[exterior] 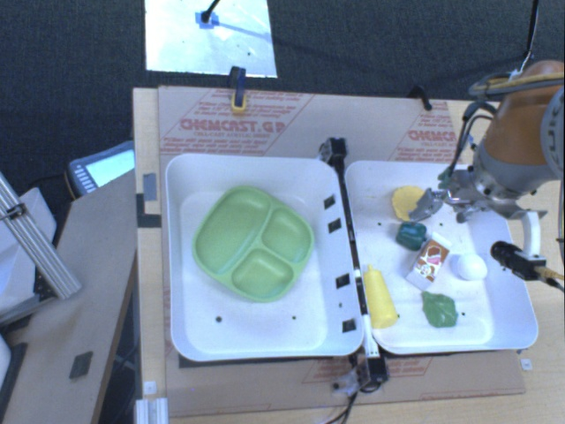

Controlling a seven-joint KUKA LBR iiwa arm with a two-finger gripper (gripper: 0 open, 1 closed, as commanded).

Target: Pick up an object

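Note:
Several small things lie in the right bin [508, 325]. A yellow round piece [407, 201] sits at the back, with a teal lump [411, 235] just in front of it. Toward the front lie a small printed carton [429, 262], a white egg [469, 267] and a green lump [439, 309]. A yellow bottle [380, 297] rests along the bin's left wall. My gripper [444, 208] hangs over the back of this bin, just right of the yellow piece and above the carton. It is open, with nothing between its fingers [425, 204].
The left bin [190, 325] holds a green divided plate [253, 242]. A black divider strip [346, 237] runs between the two bins. The grey arm with its orange band [523, 135] comes in from the right, over the right bin's far corner.

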